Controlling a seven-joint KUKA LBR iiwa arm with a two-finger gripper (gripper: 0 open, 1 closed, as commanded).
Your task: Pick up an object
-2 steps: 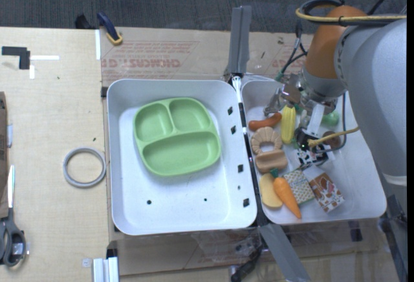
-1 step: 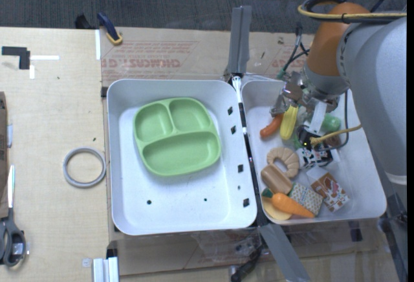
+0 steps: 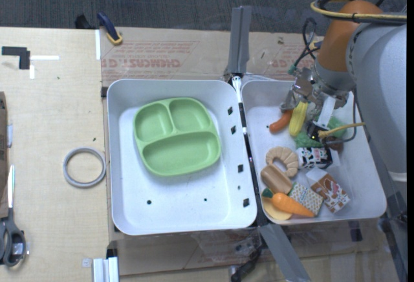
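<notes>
Jaws (image 3: 309,101) hover over one yellow corn (image 3: 297,118), two carrots (image 3: 294,205).

place: robotics lab | signs: plywood bench (image 3: 52,119), taped cardboard (image 3: 168,54), white bins (image 3: 116,164), toy food (image 3: 294,204)

You cannot make out the pincer (image 3: 309,101) fingers behind the wrist. The arm (image 3: 381,74) is cut off at right; the scissors (image 3: 11,235) at left.
</notes>
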